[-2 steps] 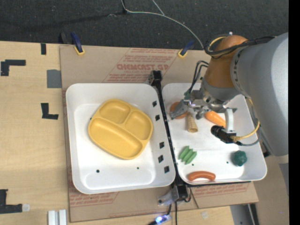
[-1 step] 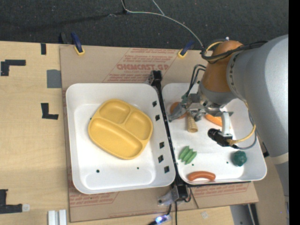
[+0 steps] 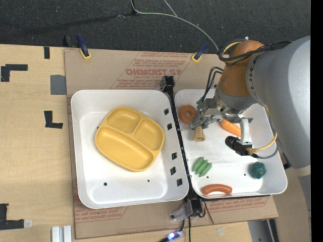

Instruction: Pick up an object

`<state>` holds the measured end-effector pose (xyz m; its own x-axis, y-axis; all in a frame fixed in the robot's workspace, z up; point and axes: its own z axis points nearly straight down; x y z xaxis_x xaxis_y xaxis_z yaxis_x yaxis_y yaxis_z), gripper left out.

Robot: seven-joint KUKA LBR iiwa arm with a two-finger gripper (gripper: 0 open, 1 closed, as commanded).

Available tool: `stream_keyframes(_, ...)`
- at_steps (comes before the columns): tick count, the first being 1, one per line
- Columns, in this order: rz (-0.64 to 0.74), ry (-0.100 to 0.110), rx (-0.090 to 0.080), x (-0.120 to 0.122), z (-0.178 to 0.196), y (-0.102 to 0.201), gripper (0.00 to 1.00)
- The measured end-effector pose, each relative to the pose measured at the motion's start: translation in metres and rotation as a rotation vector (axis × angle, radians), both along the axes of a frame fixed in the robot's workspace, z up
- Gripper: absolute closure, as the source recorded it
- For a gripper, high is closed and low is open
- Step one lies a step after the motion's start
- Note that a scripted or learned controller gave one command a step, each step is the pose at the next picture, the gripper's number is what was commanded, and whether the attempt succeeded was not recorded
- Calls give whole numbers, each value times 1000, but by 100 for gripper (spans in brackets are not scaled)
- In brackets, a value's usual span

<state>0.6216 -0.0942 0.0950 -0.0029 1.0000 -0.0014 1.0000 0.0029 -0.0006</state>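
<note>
Reaching low into the right bin [image 3: 272, 183], the gripper [image 3: 206, 116] hangs over a tan cone [image 3: 199, 133] beside a brown ring [image 3: 187, 113]; whether it grips anything, I cannot tell. Next: settle on 1 object, close, lift. Around lie 2 bins on a cardboard-covered bench [image 3: 30, 135].

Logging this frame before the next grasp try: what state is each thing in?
yellow tray: flat in left bin, right side up
donut: lying in right bin
cone: on its side by the gripper
carrot: lying, partly under arm
green pods: lying loose
sausage: against near wall
</note>
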Motion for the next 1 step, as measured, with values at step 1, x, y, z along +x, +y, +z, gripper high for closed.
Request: stream_keyframes(1, -1, -5, 1, 5, 62, -4, 100)
